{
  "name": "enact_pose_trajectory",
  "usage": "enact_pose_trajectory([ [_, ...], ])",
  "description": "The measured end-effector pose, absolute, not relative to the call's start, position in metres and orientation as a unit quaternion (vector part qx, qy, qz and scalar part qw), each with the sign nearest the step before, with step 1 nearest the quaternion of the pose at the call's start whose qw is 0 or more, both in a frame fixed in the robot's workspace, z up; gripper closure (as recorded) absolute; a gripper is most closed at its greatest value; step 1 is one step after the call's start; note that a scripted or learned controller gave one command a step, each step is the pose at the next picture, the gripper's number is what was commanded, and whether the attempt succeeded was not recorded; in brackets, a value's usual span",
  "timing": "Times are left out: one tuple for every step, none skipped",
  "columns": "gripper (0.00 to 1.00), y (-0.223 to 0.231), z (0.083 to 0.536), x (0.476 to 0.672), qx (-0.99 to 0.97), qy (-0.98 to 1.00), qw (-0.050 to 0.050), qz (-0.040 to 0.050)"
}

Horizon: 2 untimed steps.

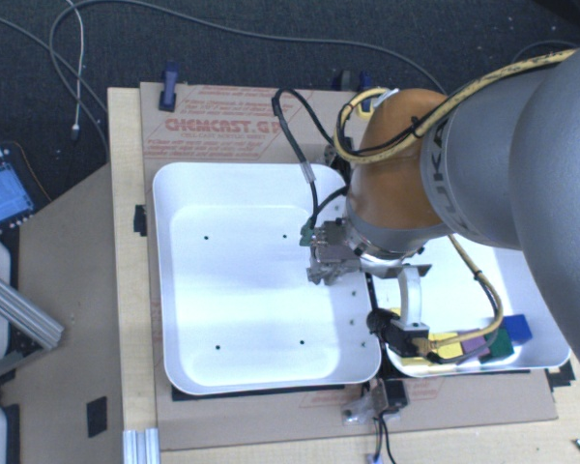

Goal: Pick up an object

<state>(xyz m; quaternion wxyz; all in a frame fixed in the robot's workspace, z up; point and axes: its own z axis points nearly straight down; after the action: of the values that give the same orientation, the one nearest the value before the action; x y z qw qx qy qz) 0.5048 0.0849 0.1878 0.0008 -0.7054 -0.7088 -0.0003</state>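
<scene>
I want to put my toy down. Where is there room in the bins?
The left bin has bare floor from its left wall across to the gripper at its right rim. The right bin is crowded: yellow, purple, green and blue pieces bunch at its near edge, and the arm covers much of the rest.

Arm [483, 153] hides most of rt bin [525, 364], objs [485, 342].

Robotics lab — plywood bench [126, 288], white bins [242, 298], loose cables [82, 66], dark carpet [222, 56]
</scene>
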Motion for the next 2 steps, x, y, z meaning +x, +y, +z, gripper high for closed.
enact_pose_trajectory([
  [0.0,0.082,0.188,0.505,-0.707,-0.707,0.0,-0.0001],
  [0.0,0.016,0.188,0.604,-0.709,-0.705,-0.001,0.0002],
])
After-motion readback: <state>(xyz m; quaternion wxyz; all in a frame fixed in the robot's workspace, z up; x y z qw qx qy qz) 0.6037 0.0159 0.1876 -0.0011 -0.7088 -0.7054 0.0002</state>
